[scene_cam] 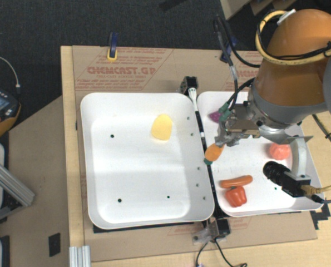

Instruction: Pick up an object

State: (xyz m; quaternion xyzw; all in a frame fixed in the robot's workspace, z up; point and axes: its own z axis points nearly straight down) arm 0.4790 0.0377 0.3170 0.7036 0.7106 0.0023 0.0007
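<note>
My gripper (225, 142) hangs over the left side of the right bin (276, 206), close to the divide between the two bins. Its fingers are shut on a small orange object (212, 153), which dangles below them just above the bin's left rim. In the right bin lie an orange sausage-shaped piece (236, 181), a red pepper-like piece (237, 196), a pink piece (279, 151) partly behind the arm, and a purple piece (215, 115). A yellow object (162, 127) lies alone in the left bin (93, 166).
The arm's large grey and orange body (296, 65) covers the back right of the right bin. A black bar (198, 132) runs between the bins. Cardboard (126, 65) underlies both bins, with a blue clip (113, 46) at its far edge.
</note>
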